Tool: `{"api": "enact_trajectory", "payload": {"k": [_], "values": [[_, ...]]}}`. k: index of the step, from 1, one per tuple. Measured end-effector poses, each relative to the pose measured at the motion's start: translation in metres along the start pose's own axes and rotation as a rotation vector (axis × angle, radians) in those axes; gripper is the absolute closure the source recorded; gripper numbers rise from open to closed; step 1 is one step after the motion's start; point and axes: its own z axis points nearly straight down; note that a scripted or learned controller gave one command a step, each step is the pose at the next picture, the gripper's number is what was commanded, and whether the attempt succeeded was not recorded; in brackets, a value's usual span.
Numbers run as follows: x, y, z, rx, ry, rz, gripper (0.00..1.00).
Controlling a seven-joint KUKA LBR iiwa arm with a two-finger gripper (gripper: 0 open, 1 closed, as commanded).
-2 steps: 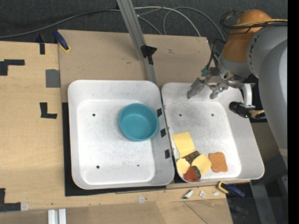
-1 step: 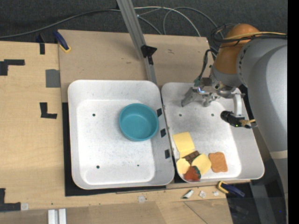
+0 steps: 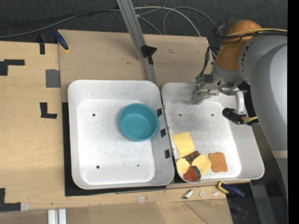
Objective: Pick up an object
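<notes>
**Bench with two white bins, arm over the right bin**

Wooden bench (image 3: pixel 107 55), light brown, with black tape marks along its left side; two shallow white bins sit side by side on a dark mat.

Nearest edge: a blue-and-yellow clamp (image 3: pixel 229 188) and a few small white scraps lie on the bench just in front of the right bin (image 3: pixel 247 167).

Right bin, near end: a cluster of small objects. A red piece (image 3: pixel 191 174) lies at the front, touching a yellow block (image 3: pixel 201 163); a dark brown piece (image 3: pixel 192 156) sits between these and a pale yellow square (image 3: pixel 183 143) behind. An orange-brown slab (image 3: pixel 217 162) lies just beside the cluster, to its right.

Left bin (image 3: pixel 93 171): a blue bowl (image 3: pixel 138 121), upright, near the bin's right wall.

Right bin, far end: the gripper (image 3: pixel 202 95) hangs over the bare floor, well apart from the cluster. Nothing is seen between its fingers; whether they are apart or together cannot be told.

Beyond: the grey arm (image 3: pixel 268 73) with its orange band (image 3: pixel 233 43) enters from the right. A grey metal post (image 3: pixel 135 31) rises behind the bins; a second clamp (image 3: pixel 61 41) is at the far left corner, and cables (image 3: pixel 177 15) trail over dark flooring.
</notes>
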Motion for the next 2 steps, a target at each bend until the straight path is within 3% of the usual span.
{"api": "enact_trajectory", "payload": {"k": [2], "values": [[-0.001,0.001,-0.107,-0.007,0.001,0.003,1.00]]}}
